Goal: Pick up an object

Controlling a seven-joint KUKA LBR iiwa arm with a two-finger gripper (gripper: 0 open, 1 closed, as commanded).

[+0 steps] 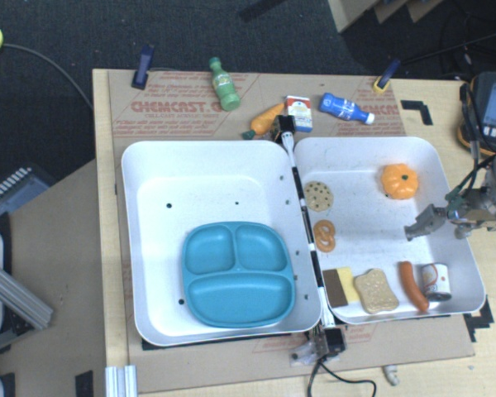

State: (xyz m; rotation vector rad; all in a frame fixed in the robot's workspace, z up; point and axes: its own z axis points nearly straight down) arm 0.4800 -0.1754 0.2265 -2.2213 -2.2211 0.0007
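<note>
Fingers (422, 224) are hanging over the right bin (372, 151), honestly can't tell if they're spread or closed. I'm eyeing the sausage (412, 285), lying just below them, long axis pointing roughly back up at me.

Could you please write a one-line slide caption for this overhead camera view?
Gripper hovers in the right bin near a toy pumpkin; blue plate in the left bin.

Bare floor (372, 213) between pumpkin (399, 181), pretzel (324, 236)
</note>
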